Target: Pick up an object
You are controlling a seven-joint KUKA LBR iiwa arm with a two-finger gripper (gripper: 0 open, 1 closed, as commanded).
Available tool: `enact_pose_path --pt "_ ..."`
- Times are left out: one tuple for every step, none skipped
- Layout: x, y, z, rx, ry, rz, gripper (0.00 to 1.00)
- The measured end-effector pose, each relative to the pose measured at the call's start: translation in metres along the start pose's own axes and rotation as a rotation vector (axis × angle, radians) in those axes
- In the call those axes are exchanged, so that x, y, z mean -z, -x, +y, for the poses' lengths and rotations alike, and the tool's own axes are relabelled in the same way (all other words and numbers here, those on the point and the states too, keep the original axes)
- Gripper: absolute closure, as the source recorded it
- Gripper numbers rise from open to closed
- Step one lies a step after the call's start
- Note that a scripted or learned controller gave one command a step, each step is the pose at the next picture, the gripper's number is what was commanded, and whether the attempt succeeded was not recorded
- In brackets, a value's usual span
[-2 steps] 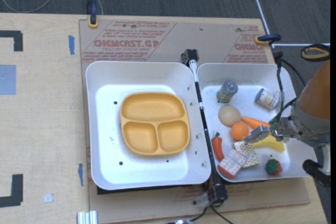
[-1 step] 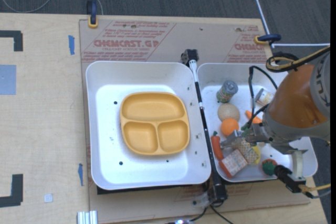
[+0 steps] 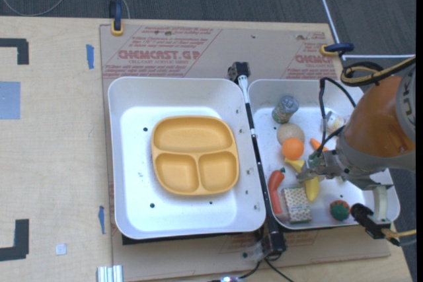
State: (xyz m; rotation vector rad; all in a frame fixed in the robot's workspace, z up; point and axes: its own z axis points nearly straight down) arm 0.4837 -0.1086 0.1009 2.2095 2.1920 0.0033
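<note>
Camera view: my hand point(image 3: 316, 172) low in the right bin point(image 3: 264, 102), over the cluster of toy food, likely lined up for a pick. Can't tell its state. Beneath it a yellow piece point(image 3: 311, 189); orange ball point(image 3: 293, 148) just left, red pepper point(image 3: 275, 181) nearer left. Left bin holds a yellow divided plate point(image 3: 194, 155).

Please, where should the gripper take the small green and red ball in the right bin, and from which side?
Probably from straight above, closing across the middle of the small green and red ball. It looks round, so any pair of sides serves, and bare white bin floor surrounds it.
</note>
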Motion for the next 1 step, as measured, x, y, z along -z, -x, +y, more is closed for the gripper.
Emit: enact_pose_path --pt "0.0854 -0.0701 -0.0022 0.009 -0.021 0.020 1.00"
